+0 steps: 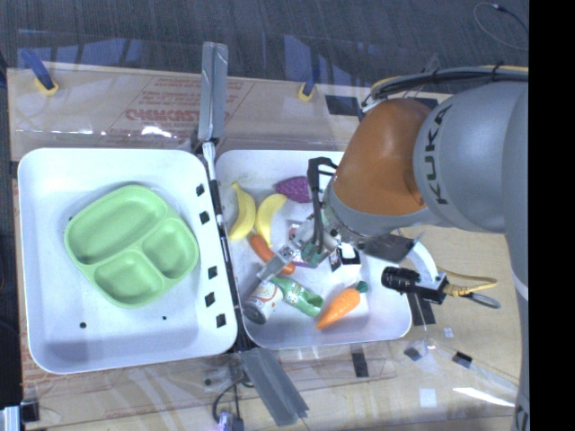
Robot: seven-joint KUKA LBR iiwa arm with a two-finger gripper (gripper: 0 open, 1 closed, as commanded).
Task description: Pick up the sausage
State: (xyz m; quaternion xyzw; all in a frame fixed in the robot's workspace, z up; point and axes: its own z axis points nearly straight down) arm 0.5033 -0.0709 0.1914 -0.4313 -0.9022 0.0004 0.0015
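Note:
The sausage (267, 250) is a short orange-red piece lying at a slant in the left half of the right bin (395, 326), just below a yellow banana (243, 212). My gripper (308, 245) hangs low over the middle of that bin, a little right of the sausage's lower end, among small packets. The arm's grey and orange wrist covers the bin's right part. Nothing can be seen held in the gripper.
Around the sausage lie a second yellow fruit (269, 214), a purple piece (293, 188), a green bottle (296, 296) and a carrot (340, 305). The left bin (45, 330) holds a green divided plate (133, 244). A raised divider (214, 232) separates the bins.

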